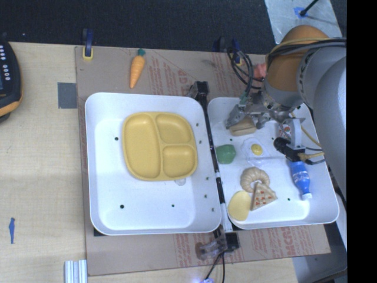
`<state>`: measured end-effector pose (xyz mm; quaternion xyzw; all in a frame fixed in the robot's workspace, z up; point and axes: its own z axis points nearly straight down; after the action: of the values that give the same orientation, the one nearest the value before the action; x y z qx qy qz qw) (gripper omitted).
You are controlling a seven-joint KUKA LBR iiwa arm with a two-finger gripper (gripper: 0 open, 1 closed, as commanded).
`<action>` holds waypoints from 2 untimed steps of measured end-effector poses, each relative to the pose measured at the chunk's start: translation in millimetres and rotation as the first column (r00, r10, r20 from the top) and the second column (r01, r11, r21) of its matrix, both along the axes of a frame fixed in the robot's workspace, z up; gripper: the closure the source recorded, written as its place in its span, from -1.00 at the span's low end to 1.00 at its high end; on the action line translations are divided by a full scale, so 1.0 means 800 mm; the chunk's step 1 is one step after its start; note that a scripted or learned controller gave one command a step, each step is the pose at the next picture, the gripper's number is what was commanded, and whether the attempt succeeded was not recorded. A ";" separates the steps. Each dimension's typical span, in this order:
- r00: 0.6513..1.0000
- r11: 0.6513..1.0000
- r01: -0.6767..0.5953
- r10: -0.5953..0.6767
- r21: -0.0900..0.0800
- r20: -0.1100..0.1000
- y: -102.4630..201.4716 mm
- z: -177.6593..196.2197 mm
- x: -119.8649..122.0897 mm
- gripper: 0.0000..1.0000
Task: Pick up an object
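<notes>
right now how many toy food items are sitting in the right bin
5 that I can make out: a green piece by the left wall, a fried egg, a bagel, a pizza slice and a yellow disc. The arm may hide more.

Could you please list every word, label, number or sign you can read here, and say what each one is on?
None can be read with confidence.
Red print on the brown cardboard sheet under the bins: repeated lettering, too blurred to read.
Buttons on the black and orange handset at the left edge: markings too small to read.
Blue bottle in the right bin: no legible label.
</notes>
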<state>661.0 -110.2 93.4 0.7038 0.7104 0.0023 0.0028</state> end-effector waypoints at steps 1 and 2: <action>1.000 1.000 0.007 -0.007 0.002 -0.018 0.021 -0.002 -0.106 -1.00; 1.000 1.000 0.002 -0.002 -0.002 -0.002 -0.007 0.000 -0.008 -1.00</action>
<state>654.7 -115.9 93.1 0.7046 0.7096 0.0011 0.0028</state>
